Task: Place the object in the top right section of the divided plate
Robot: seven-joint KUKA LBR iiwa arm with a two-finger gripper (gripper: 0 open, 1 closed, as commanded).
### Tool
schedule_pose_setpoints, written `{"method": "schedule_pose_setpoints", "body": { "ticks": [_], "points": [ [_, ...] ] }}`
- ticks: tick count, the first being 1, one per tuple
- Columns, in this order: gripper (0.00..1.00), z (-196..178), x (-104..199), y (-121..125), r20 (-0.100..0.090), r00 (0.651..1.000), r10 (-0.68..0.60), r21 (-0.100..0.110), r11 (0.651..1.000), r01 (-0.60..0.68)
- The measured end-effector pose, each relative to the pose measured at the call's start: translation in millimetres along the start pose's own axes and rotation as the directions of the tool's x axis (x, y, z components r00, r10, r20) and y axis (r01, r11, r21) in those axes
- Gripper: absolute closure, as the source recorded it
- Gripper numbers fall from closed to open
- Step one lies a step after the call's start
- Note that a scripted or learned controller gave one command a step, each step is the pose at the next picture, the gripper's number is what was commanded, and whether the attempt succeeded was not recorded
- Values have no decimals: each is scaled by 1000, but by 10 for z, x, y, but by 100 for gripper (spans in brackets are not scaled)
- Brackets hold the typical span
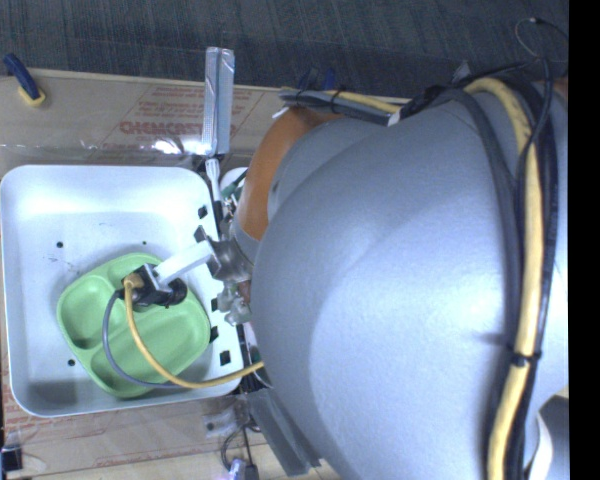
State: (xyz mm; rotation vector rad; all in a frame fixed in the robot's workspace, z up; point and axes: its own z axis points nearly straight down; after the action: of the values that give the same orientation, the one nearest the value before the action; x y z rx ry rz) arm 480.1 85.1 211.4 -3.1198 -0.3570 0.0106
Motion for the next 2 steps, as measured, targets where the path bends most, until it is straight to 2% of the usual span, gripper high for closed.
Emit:
{"method": "schedule_pose_setpoints", "body": {
  "ticks": [1,2],
  "points": [
    [100,-376,683,-410,-6,986,-168,-2,986,168],
    [100,706,364,-79,2,993,-116,2,993,116]
  ]
}}
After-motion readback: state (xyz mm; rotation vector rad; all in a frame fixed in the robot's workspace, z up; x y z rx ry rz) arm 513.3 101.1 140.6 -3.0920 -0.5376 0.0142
